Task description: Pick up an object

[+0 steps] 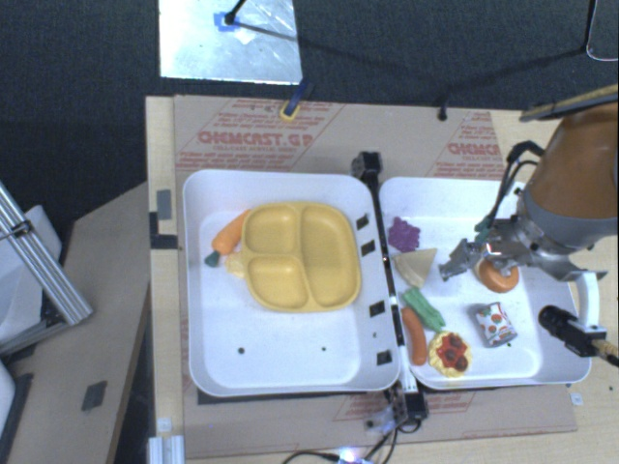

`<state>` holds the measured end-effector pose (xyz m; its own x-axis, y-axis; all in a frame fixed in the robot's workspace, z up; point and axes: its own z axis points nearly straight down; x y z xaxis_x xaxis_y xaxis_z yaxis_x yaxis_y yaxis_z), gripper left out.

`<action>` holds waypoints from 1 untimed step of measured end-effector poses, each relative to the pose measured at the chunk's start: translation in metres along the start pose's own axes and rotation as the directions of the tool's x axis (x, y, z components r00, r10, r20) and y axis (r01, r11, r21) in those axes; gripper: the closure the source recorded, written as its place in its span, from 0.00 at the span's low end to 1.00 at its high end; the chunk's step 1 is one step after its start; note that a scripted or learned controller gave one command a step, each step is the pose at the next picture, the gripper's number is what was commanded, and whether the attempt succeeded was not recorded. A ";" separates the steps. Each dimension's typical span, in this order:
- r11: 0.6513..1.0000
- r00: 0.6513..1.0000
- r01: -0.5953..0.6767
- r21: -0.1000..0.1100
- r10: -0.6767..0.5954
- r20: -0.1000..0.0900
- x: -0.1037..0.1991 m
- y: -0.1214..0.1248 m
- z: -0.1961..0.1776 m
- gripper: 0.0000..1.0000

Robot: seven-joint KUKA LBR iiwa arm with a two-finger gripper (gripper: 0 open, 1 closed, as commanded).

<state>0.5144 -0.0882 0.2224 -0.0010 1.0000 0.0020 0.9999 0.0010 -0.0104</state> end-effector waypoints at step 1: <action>1.000 1.000 0.002 -0.011 -0.002 0.001 0.000 0.002 -0.005 0.00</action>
<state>0.5168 -0.0882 0.2276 -0.0030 1.0000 0.0006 1.0000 0.0030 0.0010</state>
